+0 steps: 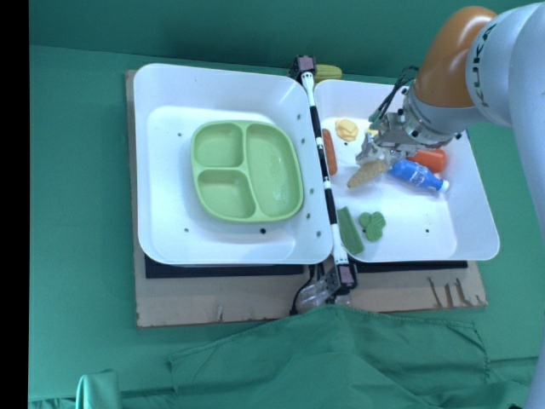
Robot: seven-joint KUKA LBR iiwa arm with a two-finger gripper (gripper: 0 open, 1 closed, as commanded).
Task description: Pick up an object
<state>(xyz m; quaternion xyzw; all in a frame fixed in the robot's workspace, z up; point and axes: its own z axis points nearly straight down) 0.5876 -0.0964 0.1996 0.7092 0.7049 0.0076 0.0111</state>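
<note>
Green cloth (341, 356) drapes nearest. Up in the right bin (460, 228), the gripper (372, 153) hovers, grip unreadable; a yellow, ridged corn cob (368, 174) lies tilted just below it, blue bottle (417, 175) just beside.

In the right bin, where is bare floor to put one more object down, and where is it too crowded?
In the right bin, the near right corner is bare, bordered by the blue bottle above and the green pieces to its left. The far half is crowded: the gripper sits among the corn, carrot, yellow piece and red object.
</note>
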